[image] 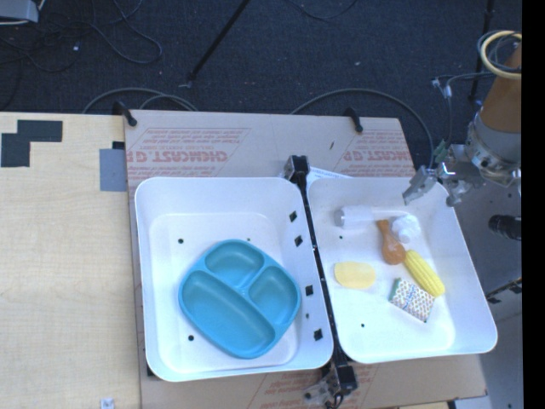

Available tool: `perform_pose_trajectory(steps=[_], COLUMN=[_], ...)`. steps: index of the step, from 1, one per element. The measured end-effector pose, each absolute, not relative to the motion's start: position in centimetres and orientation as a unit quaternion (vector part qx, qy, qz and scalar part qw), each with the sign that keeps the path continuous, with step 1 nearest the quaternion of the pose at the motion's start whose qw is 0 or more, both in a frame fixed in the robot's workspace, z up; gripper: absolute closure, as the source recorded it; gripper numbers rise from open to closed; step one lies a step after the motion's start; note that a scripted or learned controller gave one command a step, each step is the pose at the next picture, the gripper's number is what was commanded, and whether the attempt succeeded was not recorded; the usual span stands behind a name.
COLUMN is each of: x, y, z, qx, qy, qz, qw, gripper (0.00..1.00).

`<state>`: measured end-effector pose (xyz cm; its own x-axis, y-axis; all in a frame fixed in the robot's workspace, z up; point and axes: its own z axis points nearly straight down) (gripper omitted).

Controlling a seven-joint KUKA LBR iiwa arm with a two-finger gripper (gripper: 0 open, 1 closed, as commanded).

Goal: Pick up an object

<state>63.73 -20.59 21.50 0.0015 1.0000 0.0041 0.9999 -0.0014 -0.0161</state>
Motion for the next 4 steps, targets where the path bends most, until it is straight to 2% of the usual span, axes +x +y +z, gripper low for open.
perform_pose_trajectory(steps=[1, 4], x=[64.0, 64.0], y=[-20.6, -19.9], z=[22.2, 8.3], qx=[-0.707, -0.705], qy=[-0.707, -0.709], qz=[0.0012, 0.0021], qw=[0.002, 0.003], gripper=[0.00, 0.00])
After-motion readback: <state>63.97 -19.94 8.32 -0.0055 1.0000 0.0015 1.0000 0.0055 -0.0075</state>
